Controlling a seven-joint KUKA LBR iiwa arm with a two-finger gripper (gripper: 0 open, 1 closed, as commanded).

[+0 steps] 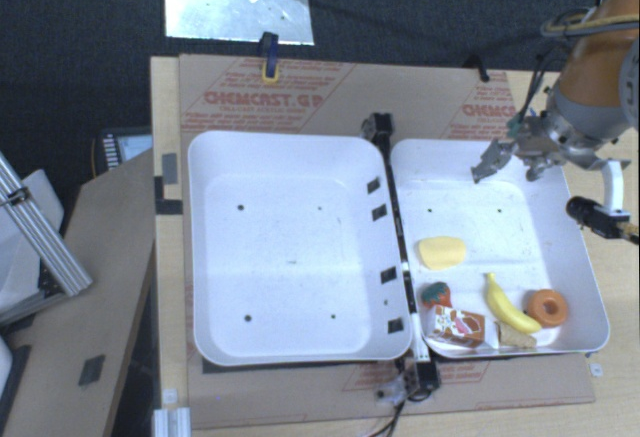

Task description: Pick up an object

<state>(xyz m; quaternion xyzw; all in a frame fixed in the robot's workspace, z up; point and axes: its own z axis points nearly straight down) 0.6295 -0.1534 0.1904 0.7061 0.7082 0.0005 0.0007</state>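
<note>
While the claw (512, 161) hangs open and holds nothing over the far end of the right bin (570, 255), the banana (505, 303) lies near the front, beside an orange ring (547, 307).

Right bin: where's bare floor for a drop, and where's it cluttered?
Right bin: the far half is bare, from the gripper down to the yellow block. The near edge is crowded: the banana, the orange ring and the red packet bunch together. The left bin has bare floor throughout.
</note>
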